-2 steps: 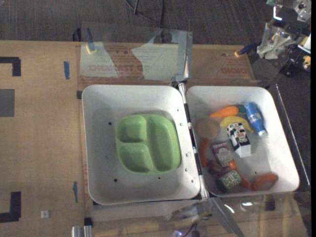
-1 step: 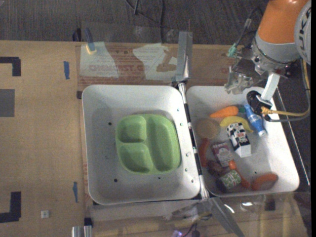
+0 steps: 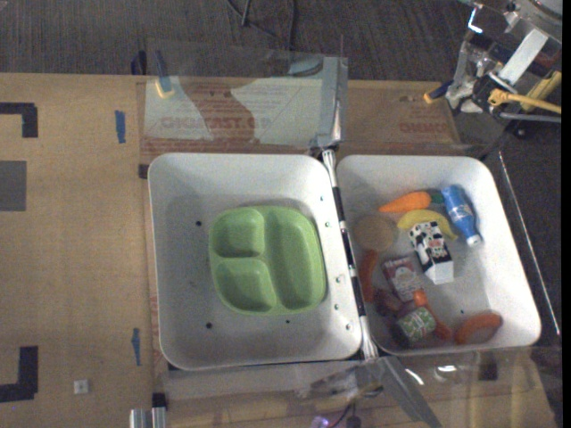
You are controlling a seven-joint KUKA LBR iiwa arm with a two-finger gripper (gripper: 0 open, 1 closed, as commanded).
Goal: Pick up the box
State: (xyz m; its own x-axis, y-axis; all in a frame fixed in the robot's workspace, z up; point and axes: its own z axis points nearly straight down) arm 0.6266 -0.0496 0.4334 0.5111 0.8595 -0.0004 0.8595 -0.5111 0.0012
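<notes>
Two shallow white plastic bins (image 3: pixel 178 328) on desk: left with one green three-compartment tray (image 3: pixel 266 259), right with one black-and-white carton box (image 3: pixel 432 250) mid-bin among oddments; end effector (image 3: pixel 500 52) top right, grip unreadable.

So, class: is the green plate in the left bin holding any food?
Empty. The green plate shows only bare green in all three compartments; the food lies in the right bin.

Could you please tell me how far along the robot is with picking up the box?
Nothing looks done yet: the box lies in the right bin among the other items, touching its neighbours. The gripper is up beyond the bin's far corner, away from the box. Reaching down, grasping and lifting the box are all left.
</notes>
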